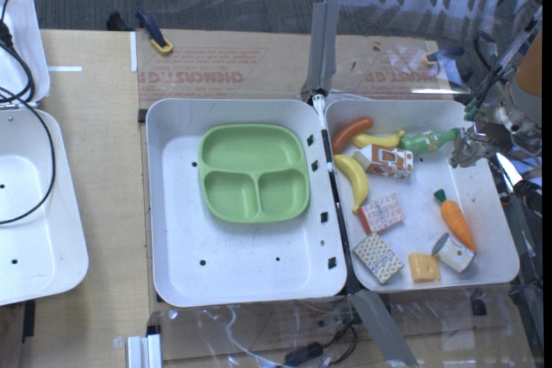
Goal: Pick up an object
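The right bin [483, 267] holds several toy foods: a red sausage [351, 132], two bananas [352, 179], a small carton [391, 161], a green bottle [429, 140], a carrot [454, 221], two patterned boxes [381, 212], a cheese wedge [423, 268] and a small grey can [454, 255]. My gripper [470, 148] hangs at the bin's far right rim, just right of the green bottle. Nothing shows between its fingers.
A green three-compartment plate [254, 171] lies in the left bin [172, 271]. A metal divider post [322, 47] rises behind the bins. White equipment with black cables [26, 177] stands at the far left. A blue and yellow clamp [153, 34] rests on the cardboard behind.
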Robot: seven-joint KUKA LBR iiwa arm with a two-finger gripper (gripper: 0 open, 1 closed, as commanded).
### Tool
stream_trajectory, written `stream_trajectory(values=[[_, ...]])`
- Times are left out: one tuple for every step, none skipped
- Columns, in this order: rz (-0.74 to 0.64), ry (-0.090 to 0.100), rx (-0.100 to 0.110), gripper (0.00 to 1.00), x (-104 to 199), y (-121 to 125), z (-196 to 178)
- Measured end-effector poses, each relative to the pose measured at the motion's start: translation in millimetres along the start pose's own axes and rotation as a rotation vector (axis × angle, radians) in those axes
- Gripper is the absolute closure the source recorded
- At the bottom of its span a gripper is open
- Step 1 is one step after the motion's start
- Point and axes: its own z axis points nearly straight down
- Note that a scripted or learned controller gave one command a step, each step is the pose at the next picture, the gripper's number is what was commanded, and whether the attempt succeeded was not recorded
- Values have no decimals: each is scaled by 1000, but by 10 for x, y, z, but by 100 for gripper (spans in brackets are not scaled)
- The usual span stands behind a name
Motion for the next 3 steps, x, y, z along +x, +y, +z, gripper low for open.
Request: stream_trajectory(values=[[0,0,1,0,-1,-1,2],[53,2,2,0,-325,-209,994],[272,2,3,0,203,-348,928]])
